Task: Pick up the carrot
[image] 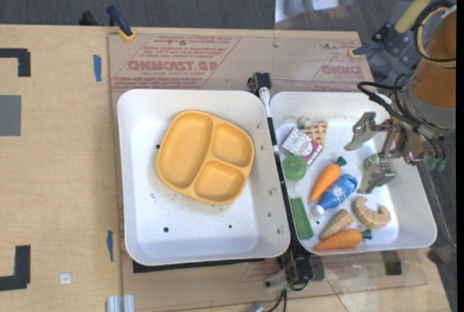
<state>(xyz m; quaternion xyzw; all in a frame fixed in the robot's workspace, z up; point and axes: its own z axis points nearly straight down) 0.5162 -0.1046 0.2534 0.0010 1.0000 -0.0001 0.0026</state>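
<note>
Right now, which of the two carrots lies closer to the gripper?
The upper carrot, slanted beside the blue bottle, is closer to the gripper. The other carrot lies flat along the bin's near edge.

Two bins side by side on the bench [58, 158]. Left bin [138, 231]: a three-compartment plate [205, 156] near its centre. Right bin [417, 220]: clutter. One carrot [324, 181] lies tilted mid-bin, a bottle [336, 193] touching its right side, a round lid [294, 169] just left of it. A packet [301, 144] sits behind the lid. Second carrot [339, 239] lies along the front edge, a croissant [372, 214] behind it to the right. Pincer [378, 151] hangs over the bin's right half, right of the tilted carrot.
</note>
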